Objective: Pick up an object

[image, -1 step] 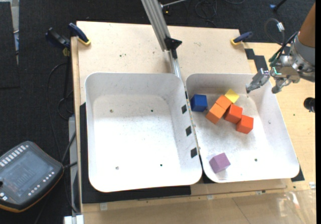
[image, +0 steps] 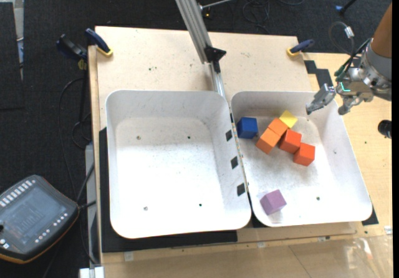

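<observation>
Dark flooring strewn with black cables surrounds a pale wooden table (image: 162, 58), which carries two shallow white bins side by side. On the floor at lower left lies a grey pendant with an orange rim (image: 31, 217). Blue and yellow clamps (image: 98, 41) grip the table's far corners, and a slanted metal bar (image: 187, 5) runs down from the top of the view to the seam between the bins.

In the left bin (image: 124, 115) nothing but small dark specks shows on the floor. The right bin (image: 349, 177) holds all the blocks. A blue cube (image: 247, 127) sits near the dividing wall. Just beside it, toward the right, three orange cubes form a tight cluster: one (image: 269, 136) nearest the blue, one (image: 290, 141) in the middle, and a redder one (image: 304, 153) at the right end, each touching or nearly touching its neighbour. A yellow cube (image: 288, 119) rests against the far side of that cluster. A purple cube (image: 272, 201) lies alone, well apart, near the front edge of the bin.

From the right, the grey arm reaches over the right bin's far corner. Its end effector (image: 333, 103) hangs above the bin's rim, fingers spread apart with nothing between them, near the yellow cube but not touching any block.
</observation>
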`<action>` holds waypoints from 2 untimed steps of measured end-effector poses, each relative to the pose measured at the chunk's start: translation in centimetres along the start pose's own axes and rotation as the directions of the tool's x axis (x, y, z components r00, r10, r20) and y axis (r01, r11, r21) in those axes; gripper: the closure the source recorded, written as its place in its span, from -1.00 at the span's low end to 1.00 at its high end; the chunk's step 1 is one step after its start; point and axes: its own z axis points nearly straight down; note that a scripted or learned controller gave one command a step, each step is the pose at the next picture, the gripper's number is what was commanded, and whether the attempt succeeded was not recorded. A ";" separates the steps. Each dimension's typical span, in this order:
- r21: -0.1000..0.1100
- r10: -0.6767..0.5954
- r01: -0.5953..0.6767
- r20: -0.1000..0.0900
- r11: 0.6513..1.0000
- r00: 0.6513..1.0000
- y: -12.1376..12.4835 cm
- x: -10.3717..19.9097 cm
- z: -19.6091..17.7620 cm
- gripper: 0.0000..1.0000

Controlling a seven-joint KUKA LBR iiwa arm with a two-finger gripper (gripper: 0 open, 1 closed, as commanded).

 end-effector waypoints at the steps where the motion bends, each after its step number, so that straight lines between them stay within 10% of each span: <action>1: 0.005 0.000 0.000 -0.002 1.000 1.000 0.6 0.8 5.8 -1.00; 2: 0.004 0.000 0.000 -0.001 1.000 1.000 1.1 0.8 10.3 -1.00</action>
